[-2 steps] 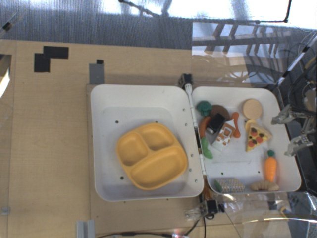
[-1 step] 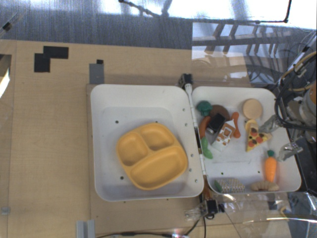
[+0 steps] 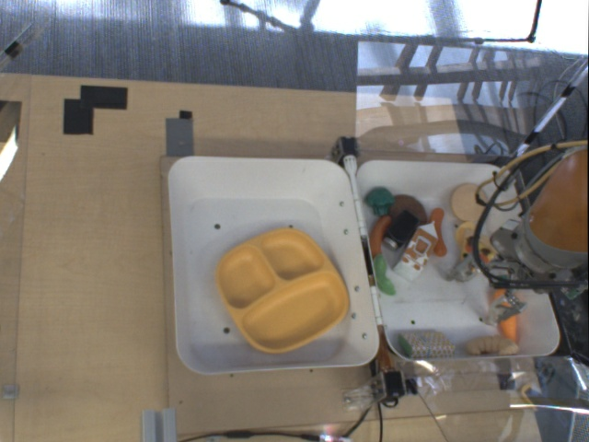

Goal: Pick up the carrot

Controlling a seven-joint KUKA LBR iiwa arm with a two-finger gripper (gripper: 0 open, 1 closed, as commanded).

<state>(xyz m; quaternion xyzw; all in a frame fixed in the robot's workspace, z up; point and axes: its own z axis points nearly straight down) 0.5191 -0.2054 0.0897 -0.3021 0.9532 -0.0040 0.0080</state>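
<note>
One carrot [image 3: 509,321] lies under my arm in the right bin [image 3: 442,316]; whether my fingers grip it, I cannot tell.

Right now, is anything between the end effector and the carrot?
Nothing visible does. The orange piece I take for the carrot lies right next to the end effector, near the right bin's front corner.

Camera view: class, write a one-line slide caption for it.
KUKA arm reaching into the right bin of toy food, near the carrot; yellow divided plate in the left bin.
</note>
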